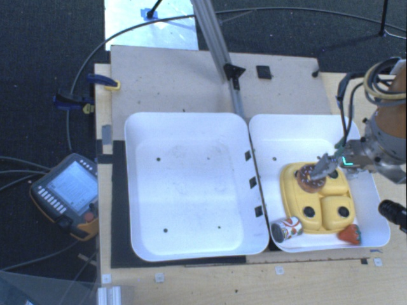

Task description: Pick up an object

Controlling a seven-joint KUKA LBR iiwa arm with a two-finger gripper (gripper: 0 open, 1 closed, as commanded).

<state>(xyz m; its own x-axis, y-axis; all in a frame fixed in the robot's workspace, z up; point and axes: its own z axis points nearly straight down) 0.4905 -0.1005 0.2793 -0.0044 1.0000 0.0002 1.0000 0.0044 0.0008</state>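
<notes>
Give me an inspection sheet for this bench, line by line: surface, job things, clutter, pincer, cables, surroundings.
Surface: brown board carrying two white bins, left bin and right bin, side by side.
Job's things: all in the right bin: yellow tray, small can lying at the front, red item in the front right corner.
Clutter: small black block on the board.
Pincer: pincer over a brown round piece on the tray; grip unclear.
Cables: loops at the arm; thin cable across the floor at left.
Surroundings: teach pendant on dark carpet, clamp at the board's left edge, metal pole.
</notes>
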